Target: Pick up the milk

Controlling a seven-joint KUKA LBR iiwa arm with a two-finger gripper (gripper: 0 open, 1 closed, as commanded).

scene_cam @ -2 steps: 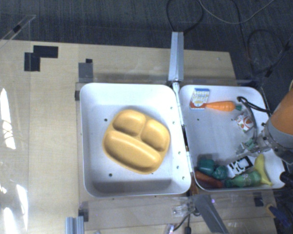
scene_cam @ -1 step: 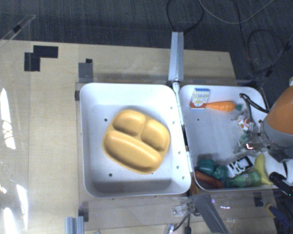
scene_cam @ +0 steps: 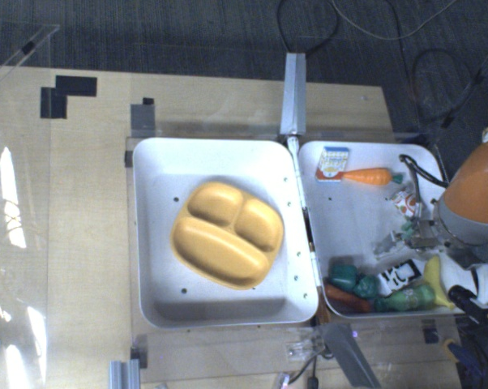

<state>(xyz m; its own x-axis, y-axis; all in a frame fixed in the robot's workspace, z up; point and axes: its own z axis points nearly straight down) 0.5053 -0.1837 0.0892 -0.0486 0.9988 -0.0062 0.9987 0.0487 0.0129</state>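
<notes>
Milk [scene_cam: 400, 275]: small black-and-white carton, lying tilted in right bin [scene_cam: 349, 217], near its front edge, among a cluster of toys. Just right of it a yellow banana [scene_cam: 435, 280], upright-ish, touching or nearly touching the carton. Left of it a teal-green item [scene_cam: 345, 275] and a red-orange one [scene_cam: 348, 298] along the front wall; a green item [scene_cam: 406, 300] just below the carton. Hand [scene_cam: 414, 235] sits low in right bin just above/behind the milk, near it; contact not clear. Fingers blurred against bin clutter, so how far open it is cannot be told, nothing seen clamped between them. Orange band of arm [scene_cam: 475, 189] at right edge, over the bin's right side. Back of right bin: carrot [scene_cam: 367, 176] lying flat, small printed box [scene_cam: 331, 163] beside its left end at back-left corner. Left bin [scene_cam: 155, 241] holds a big yellow bread loaf [scene_cam: 228, 233], centred. Both bins side by side on light wooden worktop [scene_cam: 66, 217].
</notes>
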